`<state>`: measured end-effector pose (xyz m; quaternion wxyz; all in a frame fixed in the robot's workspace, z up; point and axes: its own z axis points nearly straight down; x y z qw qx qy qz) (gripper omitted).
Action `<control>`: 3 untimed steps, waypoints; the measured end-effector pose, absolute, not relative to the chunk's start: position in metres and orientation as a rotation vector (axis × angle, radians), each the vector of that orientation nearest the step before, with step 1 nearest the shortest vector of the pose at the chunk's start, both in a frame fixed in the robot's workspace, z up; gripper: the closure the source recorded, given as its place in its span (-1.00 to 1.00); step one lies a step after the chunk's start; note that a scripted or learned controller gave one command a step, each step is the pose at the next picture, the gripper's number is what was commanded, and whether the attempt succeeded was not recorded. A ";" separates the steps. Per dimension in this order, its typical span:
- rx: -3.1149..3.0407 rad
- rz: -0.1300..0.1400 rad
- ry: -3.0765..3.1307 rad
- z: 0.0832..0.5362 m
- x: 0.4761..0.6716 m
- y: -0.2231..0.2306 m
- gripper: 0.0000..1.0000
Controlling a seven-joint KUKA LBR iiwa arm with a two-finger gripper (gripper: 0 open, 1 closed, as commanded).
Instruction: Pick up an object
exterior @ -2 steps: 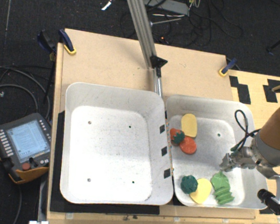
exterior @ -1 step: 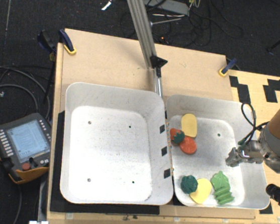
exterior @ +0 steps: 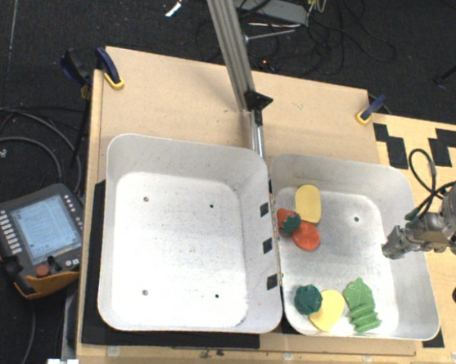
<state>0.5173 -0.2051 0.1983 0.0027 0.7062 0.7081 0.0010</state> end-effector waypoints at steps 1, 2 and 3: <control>2.213 0.004 2.221 0.251 0.519 -0.205 1.00; 2.211 0.003 2.229 0.257 0.536 -0.157 1.00; 2.211 0.004 2.230 0.261 0.554 -0.103 1.00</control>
